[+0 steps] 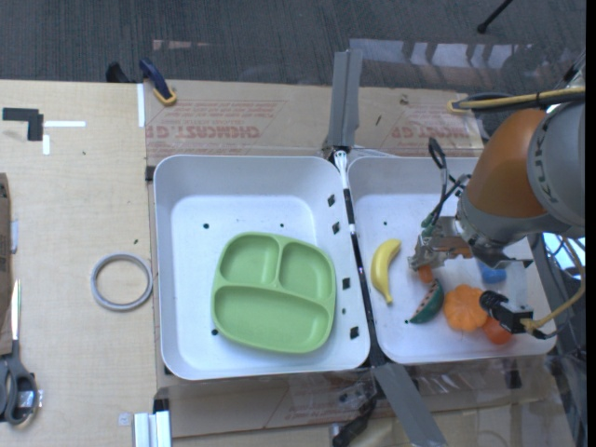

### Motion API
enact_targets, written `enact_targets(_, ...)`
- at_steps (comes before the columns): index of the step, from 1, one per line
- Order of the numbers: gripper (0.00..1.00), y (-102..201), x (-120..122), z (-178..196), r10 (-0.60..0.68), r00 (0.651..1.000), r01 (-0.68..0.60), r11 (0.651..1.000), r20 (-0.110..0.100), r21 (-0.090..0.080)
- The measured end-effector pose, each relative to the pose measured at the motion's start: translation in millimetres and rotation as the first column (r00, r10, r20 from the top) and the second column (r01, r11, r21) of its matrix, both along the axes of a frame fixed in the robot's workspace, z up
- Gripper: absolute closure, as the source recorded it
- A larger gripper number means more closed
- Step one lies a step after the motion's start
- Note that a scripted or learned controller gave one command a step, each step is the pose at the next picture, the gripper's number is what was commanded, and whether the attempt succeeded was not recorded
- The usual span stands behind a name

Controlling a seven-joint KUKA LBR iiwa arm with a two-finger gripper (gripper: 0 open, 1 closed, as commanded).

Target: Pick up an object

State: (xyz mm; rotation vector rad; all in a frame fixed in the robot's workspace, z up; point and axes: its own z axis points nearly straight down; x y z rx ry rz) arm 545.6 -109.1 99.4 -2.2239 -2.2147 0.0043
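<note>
With the gripper [426, 257] low over a small orange piece [425, 273], finger state untellable, it should be centred before closing.

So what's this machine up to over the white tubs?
The grey and orange arm is reaching into the right bin, where toy food lies: a banana, a watermelon slice and an orange piece. Its tool is low over a small orange thing just right of the banana; whether it has hold of anything can't be made out. The left bin holds a green divided plate.
</note>
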Motion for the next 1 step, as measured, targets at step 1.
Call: enact_targets(1, 1.00, 73.2, 9.7, 91.8, 0.005, 1.000, -0.005, 1.000, 0.003, -0.001)
